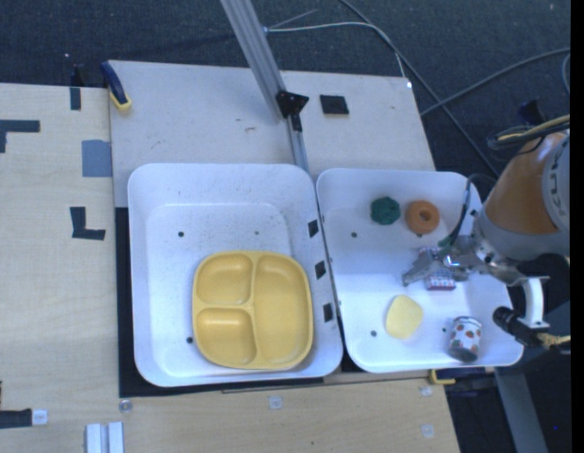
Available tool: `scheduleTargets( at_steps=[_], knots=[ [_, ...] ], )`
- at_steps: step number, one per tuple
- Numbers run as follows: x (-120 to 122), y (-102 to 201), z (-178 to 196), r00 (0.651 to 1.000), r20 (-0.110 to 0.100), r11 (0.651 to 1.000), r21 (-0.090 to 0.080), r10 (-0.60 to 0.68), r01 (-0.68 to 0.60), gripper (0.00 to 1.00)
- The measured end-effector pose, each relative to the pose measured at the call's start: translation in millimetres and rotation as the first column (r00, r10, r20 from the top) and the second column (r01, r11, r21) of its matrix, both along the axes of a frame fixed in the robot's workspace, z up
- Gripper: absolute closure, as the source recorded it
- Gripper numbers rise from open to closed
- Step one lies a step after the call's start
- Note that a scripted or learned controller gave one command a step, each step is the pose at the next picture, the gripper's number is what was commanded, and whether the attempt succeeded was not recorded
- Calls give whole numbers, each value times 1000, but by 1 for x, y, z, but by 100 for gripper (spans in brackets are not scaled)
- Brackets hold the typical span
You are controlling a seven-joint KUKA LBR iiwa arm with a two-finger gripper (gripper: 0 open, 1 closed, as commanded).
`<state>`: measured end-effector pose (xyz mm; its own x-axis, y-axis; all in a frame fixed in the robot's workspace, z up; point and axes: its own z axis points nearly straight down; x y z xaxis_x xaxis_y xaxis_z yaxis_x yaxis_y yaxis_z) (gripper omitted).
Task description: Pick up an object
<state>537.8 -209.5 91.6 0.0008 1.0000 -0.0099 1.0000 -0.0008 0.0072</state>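
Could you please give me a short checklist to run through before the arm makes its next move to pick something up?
1. Objects available in right bin: green piece, orange ring, yellow piece, speckled ball: ok.
2. Pincer over right bin: ok.
3. Pincer free of any object: cannot tell.
4. Yellow piece apart from bin wall: ok.
5. Speckled ball away from bin corner: not ok.
6. Yellow tray lying in left bin, outside the pick area: ok.
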Motion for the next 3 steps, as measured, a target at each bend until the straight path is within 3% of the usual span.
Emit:
scheduleTargets(
  at_steps=[1, 3],
  knots=[
    [3, 1, 15, 1000, 5, 1000, 2, 2, -2, 100],
    [-7, -3, 122, 1000, -4, 1000, 8, 3, -3, 100]
  ],
)
